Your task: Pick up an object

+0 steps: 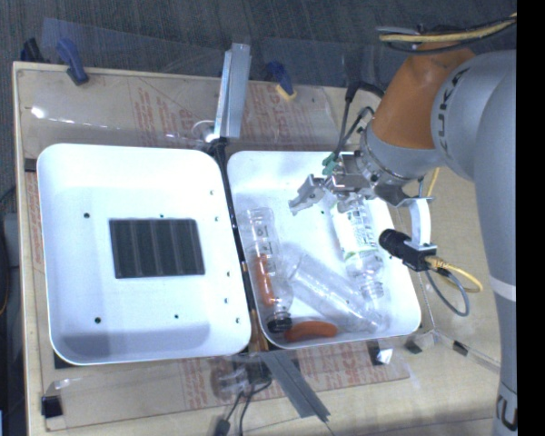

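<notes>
Two white bins (pixel 127 166) (bench (pixel 118 94) wooden)

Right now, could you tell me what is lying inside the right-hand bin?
The right bin holds several clear plastic bottles, one with a green-printed label, plus orange items along its near edge. The gripper covers part of the far end.

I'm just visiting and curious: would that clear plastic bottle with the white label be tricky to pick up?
Probably somewhat. The clear bottle lies on its side in the right bin, so a nudge may roll it. Its smooth plastic looks slippery, and it seems empty, so likely light and squashable.
</notes>
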Robot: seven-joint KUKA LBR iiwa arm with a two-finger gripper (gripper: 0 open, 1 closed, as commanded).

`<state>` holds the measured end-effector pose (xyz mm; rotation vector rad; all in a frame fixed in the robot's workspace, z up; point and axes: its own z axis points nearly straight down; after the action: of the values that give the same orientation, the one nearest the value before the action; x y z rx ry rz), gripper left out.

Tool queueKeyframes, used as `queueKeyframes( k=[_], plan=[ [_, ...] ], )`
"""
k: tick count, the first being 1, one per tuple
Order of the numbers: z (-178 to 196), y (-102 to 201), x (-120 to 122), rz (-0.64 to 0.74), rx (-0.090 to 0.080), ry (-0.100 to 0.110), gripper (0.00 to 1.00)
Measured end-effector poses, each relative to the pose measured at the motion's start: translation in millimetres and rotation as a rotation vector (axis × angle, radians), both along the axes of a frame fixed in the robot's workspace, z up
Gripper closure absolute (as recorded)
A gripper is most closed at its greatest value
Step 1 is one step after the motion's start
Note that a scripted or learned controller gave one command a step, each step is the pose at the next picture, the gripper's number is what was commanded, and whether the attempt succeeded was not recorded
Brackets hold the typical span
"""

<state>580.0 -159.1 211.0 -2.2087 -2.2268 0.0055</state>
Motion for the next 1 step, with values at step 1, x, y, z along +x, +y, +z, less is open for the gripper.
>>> queueKeyframes(
  k=[1],
  plan=[
    [-2.9,-51.6,-21.2,-0.063,0.0,0.001,0.0]
  ],
)
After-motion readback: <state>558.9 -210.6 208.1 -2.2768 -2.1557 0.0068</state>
